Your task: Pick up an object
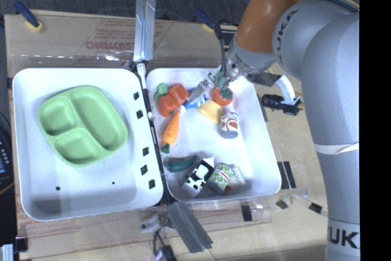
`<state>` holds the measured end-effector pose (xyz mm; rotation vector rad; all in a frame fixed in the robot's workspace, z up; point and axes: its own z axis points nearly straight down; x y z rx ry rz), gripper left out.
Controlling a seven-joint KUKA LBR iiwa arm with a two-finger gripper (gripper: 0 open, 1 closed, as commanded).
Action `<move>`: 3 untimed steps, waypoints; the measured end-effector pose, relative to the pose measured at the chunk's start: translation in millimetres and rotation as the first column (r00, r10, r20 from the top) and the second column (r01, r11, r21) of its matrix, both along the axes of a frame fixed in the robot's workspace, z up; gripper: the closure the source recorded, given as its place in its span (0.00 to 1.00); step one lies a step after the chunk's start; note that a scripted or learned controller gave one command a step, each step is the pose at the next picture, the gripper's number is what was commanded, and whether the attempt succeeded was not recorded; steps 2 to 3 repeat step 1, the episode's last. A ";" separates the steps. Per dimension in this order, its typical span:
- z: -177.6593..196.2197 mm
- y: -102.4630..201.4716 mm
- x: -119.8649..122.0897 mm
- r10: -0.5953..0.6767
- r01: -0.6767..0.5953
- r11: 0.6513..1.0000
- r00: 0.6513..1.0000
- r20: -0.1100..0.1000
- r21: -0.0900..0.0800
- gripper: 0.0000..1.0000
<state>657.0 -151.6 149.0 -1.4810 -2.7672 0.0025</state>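
Gripper (219, 84) sits low over the far side of the right bin (264, 150), right above a small red tomato (222, 95); from my seat I cannot tell its state or whether it has anything pinched. Beside the tomato I see a yellow block (210, 110) and a blue-and-white piece (195, 99), touching or nearly so. An orange bell pepper (171, 98) lies toward the bin's left wall, with a carrot (171, 128) slanting below it. A small red-and-white can (229, 124) lies nearer the middle. Along the near edge I note a dark green vegetable (181, 163), a black-and-white carton (198, 177) and a green-labelled package (226, 178), bunched together. The left bin (24, 174) holds a green divided plate (82, 124). The grey arm (317, 52) reaches in from the right.
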 end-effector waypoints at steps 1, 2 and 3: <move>-59.5 52.6 -3.6 0.292 -0.292 0.956 0.956 -0.001 0.002 0.00; -59.5 52.6 -3.6 0.292 -0.292 0.956 0.956 -0.001 0.002 0.00; -59.5 52.6 -3.6 0.292 -0.292 0.956 0.956 -0.001 0.002 0.00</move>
